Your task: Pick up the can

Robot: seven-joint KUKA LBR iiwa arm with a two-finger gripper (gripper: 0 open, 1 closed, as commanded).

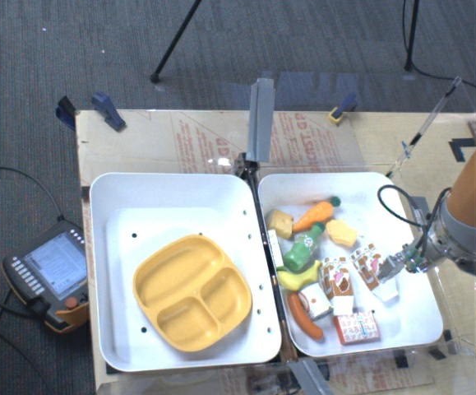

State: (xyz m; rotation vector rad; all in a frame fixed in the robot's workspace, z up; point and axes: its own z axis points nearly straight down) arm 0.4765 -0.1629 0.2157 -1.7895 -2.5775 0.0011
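The short printed can (335, 276) lies in the right white bin (422, 315), long axis near-far among the toy food, just left of the two-finger gripper (395, 271); finger state can't be told.

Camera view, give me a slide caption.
Arm's gripper low in the right bin beside a can among toy food; yellow tray in the left bin.

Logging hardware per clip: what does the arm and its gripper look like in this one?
At the view's right edge, the arm shows an orange band above a grey wrist. A black cable loops beside it over the right bin. The gripper is small, dark metal with a greenish spot; finer details are too small to tell.
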